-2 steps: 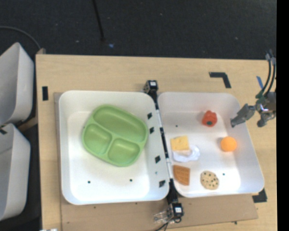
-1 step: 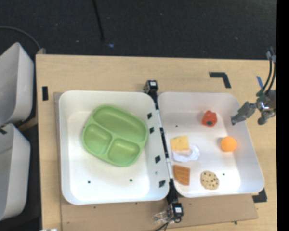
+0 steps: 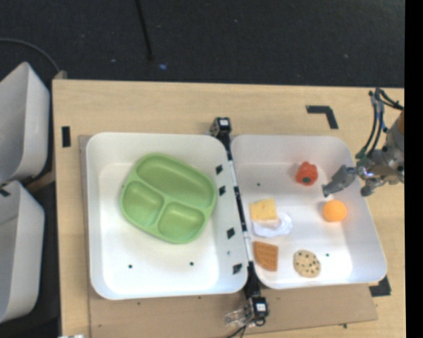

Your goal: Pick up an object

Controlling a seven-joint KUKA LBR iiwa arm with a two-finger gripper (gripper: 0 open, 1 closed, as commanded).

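In the right bin [image 3: 352,259], 5 things crowd the floor: red piece [image 3: 307,173], orange ball [image 3: 334,211], yellow block [image 3: 264,210], wafer [image 3: 266,255], cookie [image 3: 307,263]. Open floor lies along the far wall. The green tray [image 3: 169,198] fills the left bin's [image 3: 106,273] middle.

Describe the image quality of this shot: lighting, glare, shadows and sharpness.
Camera view: even, soft overhead light, with the floor beyond the bench dark; the white bins' walls are bright and nearly washed out; shadows are faint, a soft one under the green tray; the whole frame is slightly soft, so the cookie shows little detail, and the tool at the right is blurry, its fingers unclear.
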